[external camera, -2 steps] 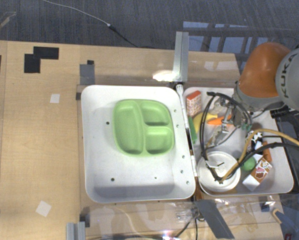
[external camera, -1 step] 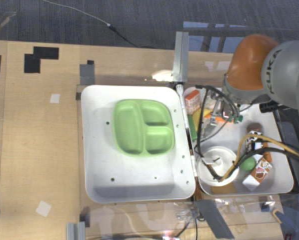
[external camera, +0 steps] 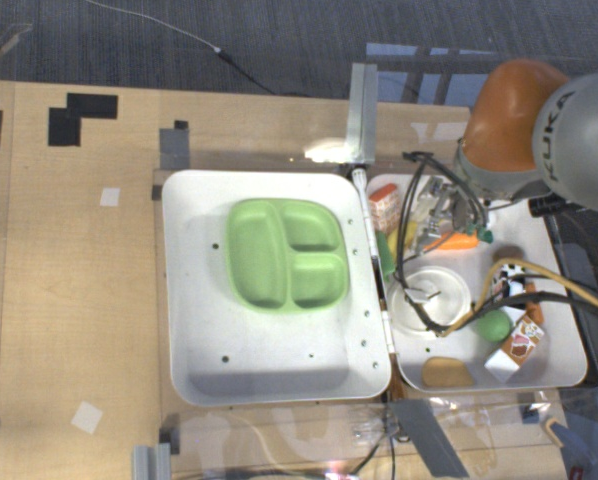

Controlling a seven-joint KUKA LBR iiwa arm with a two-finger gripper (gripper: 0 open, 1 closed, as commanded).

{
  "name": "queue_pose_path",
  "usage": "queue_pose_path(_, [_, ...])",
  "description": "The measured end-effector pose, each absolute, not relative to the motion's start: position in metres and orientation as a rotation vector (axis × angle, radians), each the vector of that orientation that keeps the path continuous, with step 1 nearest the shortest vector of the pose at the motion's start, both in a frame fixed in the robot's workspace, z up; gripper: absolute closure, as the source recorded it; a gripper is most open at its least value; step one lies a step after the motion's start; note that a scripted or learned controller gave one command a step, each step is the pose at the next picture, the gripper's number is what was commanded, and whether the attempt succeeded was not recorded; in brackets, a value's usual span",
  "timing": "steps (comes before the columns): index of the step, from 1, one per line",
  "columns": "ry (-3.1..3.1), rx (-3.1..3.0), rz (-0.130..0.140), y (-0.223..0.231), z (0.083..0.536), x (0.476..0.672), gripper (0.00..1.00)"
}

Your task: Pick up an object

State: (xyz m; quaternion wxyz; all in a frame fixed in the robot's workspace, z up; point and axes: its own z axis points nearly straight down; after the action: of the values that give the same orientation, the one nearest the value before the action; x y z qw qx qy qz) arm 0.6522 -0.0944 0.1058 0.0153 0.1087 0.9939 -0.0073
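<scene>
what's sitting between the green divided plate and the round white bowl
In the camera view, the two white bins' adjoining rims lie between the green divided plastic plate and the round white bowl.

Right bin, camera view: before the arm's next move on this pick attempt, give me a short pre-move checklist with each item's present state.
1. Gripper over the right bin: ok, it is above the bin's upper part.
2. Object between the fingers: cannot tell, cables and the wrist hide them.
3. Candidates present: ok, an orange carrot-like piece, a green ball, a small carton, a brown round item and a white bowl lie in the bin.
4. Cables clear of objects: not ok, black and yellow cables cross the bowl.
5. Green divided plate in the left bin: ok, lying flat, apart from the arm.
</scene>
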Motion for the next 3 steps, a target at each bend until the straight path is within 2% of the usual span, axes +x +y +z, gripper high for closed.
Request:
queue_pose_path(1, [3.063, 0.603, 0.001, -0.119, 0.302, 0.642, 1.00])
queue_pose_path(2, [3.073, 0.603, 0.002, -0.118, 0.297, 0.641, 0.00])
queue_pose_path(3, [3.124, 0.294, 0.002, -0.126, 0.198, 0.613, 0.00])
